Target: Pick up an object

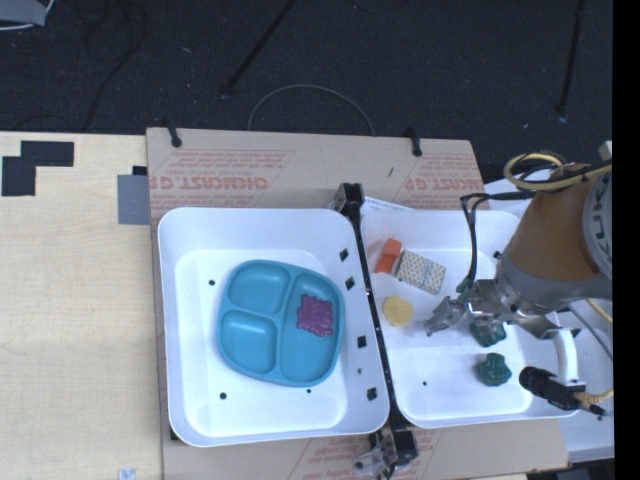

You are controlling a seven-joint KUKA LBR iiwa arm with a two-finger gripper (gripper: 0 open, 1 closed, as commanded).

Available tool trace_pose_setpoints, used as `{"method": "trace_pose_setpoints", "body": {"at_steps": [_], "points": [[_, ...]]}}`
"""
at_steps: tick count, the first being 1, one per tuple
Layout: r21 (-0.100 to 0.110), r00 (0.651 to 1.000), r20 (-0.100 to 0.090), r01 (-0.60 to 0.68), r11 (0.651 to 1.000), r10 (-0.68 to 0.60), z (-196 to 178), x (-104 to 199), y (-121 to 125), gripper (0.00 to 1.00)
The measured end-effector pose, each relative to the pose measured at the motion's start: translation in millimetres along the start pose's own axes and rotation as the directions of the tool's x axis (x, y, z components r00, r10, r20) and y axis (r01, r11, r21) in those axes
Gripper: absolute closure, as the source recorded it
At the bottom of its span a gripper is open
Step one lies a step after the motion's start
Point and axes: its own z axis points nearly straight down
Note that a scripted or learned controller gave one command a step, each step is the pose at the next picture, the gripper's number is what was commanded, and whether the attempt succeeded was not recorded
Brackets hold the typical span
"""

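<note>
A pale wooden bench point(70, 308) fills the left and lower frame, with dark carpet across the top and a sheet of printed cardboard point(300, 173) lying under two white bins. The left bin point(190, 258), centre of the frame, holds a blue divided plate point(262, 328) with a small purple piece point(316, 314) in its right compartment. The right bin point(450, 398) sits just beside it, and the arm point(555, 243), grey with an orange band, comes in from the right edge over that bin's right half. The gripper point(462, 313) hangs low at the middle of the right bin; how wide its claw stands cannot be told, and nothing is seen between the fingers. A yellow round object point(398, 311) lies near the gripper, to its left. A patterned packet point(421, 272) and an orange block point(387, 256) lie up and left of it, and a dark green object point(492, 370) lies just below and right.
</note>
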Motion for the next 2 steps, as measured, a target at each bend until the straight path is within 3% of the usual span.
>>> {"method": "trace_pose_setpoints", "body": {"at_steps": [1, 2], "points": [[-0.006, 1.000, 0.002, -0.002, 1.000, 0.002, 48.7, 0.8, 0.2, 0.00], [-0.008, 1.000, 0.002, -0.007, 1.000, 0.007, 35.6, -0.9, 0.8, 1.00]]}}
